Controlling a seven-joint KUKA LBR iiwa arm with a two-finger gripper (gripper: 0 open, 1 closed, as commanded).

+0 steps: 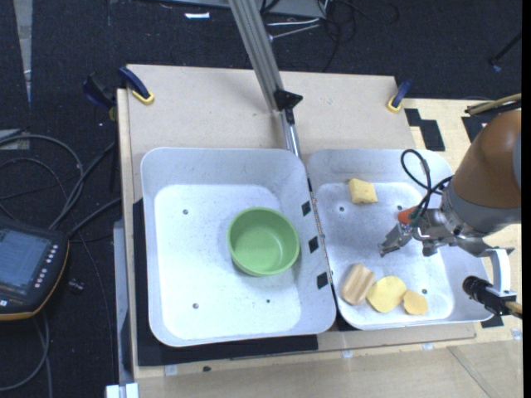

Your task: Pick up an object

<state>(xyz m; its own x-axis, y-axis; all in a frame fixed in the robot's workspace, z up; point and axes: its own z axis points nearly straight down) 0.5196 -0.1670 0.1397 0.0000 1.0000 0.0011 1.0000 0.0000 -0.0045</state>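
Note:
My gripper (392,244) hangs low over the middle of the right bin (332,222), reaching in from the right, and I see nothing in its grasp. A yellow chunk (362,191) lies toward the bin's back, up and left of the gripper. Along the front lie a tan bread-like piece (358,283), a round yellow piece (387,293) and a smaller orange-yellow piece (415,303), all just below the gripper. A green bowl (264,240) sits upright in the middle of the left bin (178,189).
The grey arm with its orange band (491,168) covers the right bin's right side. Black clips (314,243) sit on the wall between the bins. A slanted metal pole (259,48) stands behind the bins, and clamps hold the board's back corners.

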